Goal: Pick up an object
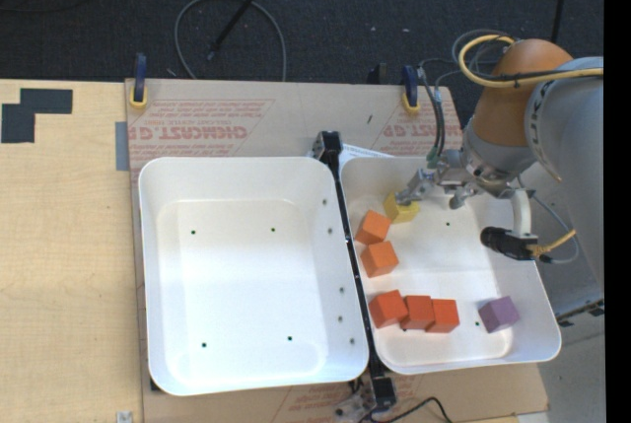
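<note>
Yellow block [401, 208] sits in the upper left part of the right bin [537, 337], and your gripper [419, 186] is right over it. Fingers [411, 191] reach down toward its top edge and look to be touching or nearly so; whether they are spread or closed you cannot tell from this angle. Nothing is seen lifted.

Arm [552, 115] comes in from the right, orange band above the wrist, cables looped around it.

Other contents of the right bin:
- two orange cubes [376, 244] stacked along the left wall, just below the yellow block, close to each other
- a row of three red-orange blocks [415, 312] touching side by side near the front
- purple cube [498, 314] apart from that row, toward the front right corner

Left bin [158, 214] lies beside it, walls meeting along a black divider [340, 214]. Both bins rest on a cardboard sheet [246, 120] held by two clamps [139, 81] at the back.
</note>
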